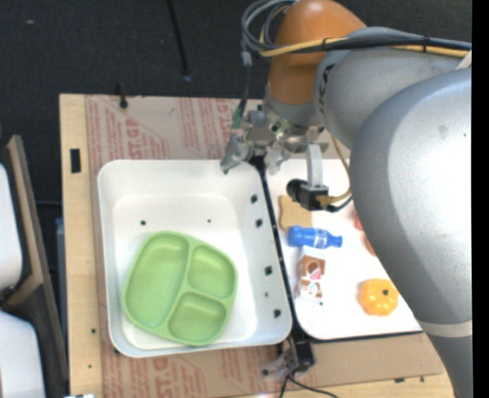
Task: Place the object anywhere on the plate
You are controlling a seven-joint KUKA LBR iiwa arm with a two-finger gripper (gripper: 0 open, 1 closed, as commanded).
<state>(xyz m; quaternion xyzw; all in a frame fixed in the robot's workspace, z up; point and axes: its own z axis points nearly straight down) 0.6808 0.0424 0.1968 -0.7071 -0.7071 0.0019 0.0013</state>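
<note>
Plywood bench [153,131] on a dark floor, bearing two white bins. The left bin [145,191] holds a green divided plate [181,287] at its near-left. The right bin [344,322] holds a blue bottle [314,238], a small carton [310,277], a tan piece, perhaps bread [292,214], and an orange fruit [377,296]. The gripper [253,152] hangs over the bins' shared far rim, fingers apart, holding nothing; the arm [410,164] hides the right bin's far side.

Bulky grey arm [410,164] with a rounded orange band [311,44], looped grey cables [257,23] and a metal wrist.
</note>
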